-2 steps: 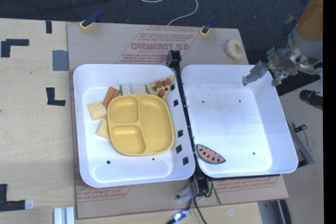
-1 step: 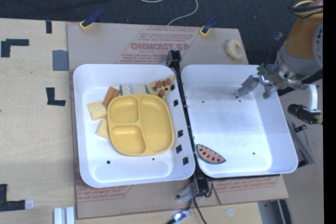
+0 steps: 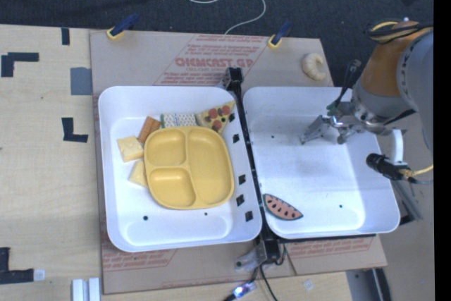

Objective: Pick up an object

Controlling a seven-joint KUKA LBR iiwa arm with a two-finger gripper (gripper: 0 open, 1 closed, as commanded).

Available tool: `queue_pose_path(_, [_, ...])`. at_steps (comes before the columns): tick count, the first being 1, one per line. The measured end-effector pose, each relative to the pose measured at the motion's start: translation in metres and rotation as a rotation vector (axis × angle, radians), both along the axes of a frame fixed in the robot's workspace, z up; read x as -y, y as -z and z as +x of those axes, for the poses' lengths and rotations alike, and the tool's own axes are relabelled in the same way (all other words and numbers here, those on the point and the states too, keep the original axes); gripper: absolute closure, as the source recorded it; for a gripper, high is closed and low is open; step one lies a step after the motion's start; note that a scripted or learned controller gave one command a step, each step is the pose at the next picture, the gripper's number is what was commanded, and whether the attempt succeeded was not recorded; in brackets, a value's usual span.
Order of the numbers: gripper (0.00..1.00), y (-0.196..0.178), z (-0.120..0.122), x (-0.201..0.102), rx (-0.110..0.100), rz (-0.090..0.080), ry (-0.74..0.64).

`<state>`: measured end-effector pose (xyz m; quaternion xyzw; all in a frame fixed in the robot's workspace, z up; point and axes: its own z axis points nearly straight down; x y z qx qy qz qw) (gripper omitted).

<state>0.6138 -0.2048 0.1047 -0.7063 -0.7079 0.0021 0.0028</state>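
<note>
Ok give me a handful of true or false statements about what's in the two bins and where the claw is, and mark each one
1. The yellow divided plate lies in the left bin. True.
2. The watermelon slice lies on the yellow plate. False: it lies in the right bin, near its front left corner.
3. The claw is over the right bin. True.
4. The claw holds the watermelon slice. False: the slice lies apart from it on the bin floor.
5. The pizza slice sits beside the plate's back edge in the left bin. True.
6. The plate has two compartments. False: it has three.
</note>
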Motion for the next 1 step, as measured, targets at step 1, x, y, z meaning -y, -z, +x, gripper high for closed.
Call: queue_pose_path(1, [0.0, 0.0211, 0.0, -0.0009, 0.005, -0.003, 0.0])
